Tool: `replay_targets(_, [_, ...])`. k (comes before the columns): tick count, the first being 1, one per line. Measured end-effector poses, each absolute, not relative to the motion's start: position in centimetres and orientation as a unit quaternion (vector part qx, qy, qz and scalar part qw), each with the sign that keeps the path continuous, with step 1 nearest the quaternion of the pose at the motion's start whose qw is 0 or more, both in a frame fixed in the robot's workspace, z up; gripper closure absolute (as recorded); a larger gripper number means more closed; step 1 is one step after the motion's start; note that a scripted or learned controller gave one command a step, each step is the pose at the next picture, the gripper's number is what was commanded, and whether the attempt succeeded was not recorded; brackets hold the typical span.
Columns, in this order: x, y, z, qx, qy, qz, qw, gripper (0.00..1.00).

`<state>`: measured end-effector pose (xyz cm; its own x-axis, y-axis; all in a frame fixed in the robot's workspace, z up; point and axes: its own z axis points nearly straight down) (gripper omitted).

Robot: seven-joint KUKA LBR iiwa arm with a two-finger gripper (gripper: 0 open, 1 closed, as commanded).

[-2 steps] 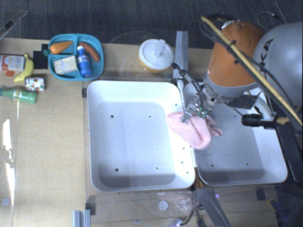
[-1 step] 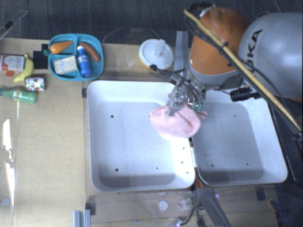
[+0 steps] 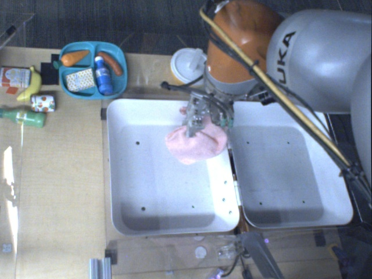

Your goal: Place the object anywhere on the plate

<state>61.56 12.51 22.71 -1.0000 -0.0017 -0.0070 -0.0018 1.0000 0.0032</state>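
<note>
The pincer [image 3: 196, 122] is seen over the upper right part of the left bin [image 3: 125, 173]. A pink cloth [image 3: 195, 144] is pinched at its top between the closed fingers and hangs bunched just below them. The right bin [image 3: 302, 208] lies beside the pincer, to its right.

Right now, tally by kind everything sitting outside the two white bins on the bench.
Blue divided plastic tray: 1
White lidded cup: 1
Yellow toy banana: 1
Green toy bottle: 1
Small printed can: 1
Red-and-white carton: 1
Total: 6
</note>
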Motion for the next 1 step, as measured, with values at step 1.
replay_targets(1, [61.59, 12.49, 22.77, -0.001, 1.0, 0.0017, 0.004, 0.0])
